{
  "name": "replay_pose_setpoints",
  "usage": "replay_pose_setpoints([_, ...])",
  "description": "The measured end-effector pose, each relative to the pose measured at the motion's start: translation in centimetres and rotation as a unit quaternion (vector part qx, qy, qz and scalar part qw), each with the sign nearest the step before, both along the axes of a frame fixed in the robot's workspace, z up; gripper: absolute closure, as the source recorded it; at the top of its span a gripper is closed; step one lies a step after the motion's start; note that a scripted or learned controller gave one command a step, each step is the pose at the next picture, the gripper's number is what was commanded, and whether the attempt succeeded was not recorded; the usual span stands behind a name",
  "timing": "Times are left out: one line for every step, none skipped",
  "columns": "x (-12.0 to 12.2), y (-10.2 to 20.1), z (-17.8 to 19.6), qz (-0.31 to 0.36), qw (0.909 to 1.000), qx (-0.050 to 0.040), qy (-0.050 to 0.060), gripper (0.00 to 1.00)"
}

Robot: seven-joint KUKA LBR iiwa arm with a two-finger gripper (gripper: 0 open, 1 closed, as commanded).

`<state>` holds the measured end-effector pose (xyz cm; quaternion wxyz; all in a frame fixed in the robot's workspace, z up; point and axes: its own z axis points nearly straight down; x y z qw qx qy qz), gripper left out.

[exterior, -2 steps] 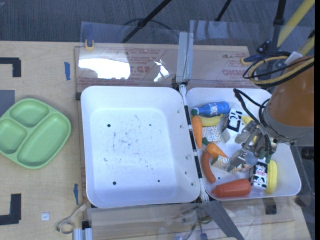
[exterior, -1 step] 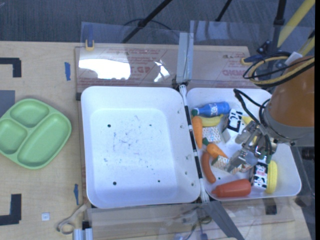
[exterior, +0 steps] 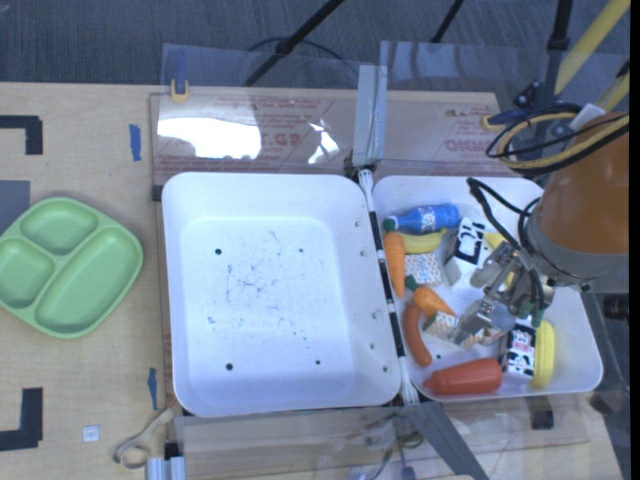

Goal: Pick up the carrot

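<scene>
We see a pale wooden bench (exterior: 90, 108) filling most of the frame; two shallow white bins sit side by side on it, the left bin (exterior: 185, 203) at centre, the right bin (exterior: 585, 368) toward the right edge; a green divided plate (exterior: 65, 266) lies at the left edge, well apart from them; blue tape (exterior: 134, 141) and black markings (exterior: 24, 134) dot the board at upper left.

My robotics laboratory. My desk (exterior: 90, 108) bears two white bins (exterior: 200, 208), taped markers (exterior: 134, 140) and clear screens (exterior: 250, 88). Tripod legs (exterior: 330, 8) stand behind.
</scene>
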<state>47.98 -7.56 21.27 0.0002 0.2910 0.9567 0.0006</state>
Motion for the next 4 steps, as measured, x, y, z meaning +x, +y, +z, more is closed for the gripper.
replay_pose_setpoints([0.0,0.0,0.0,0.0,1.0,0.0,0.0,0.0])
replay_pose_setpoints([0.0,0.0,0.0,0.0,1.0,0.0,0.0,0.0])
replay_pose_setpoints([0.0,0.0,0.0,0.0,1.0,0.0,0.0,0.0])
replay_pose_setpoints([0.0,0.0,0.0,0.0,1.0,0.0,0.0,0.0])
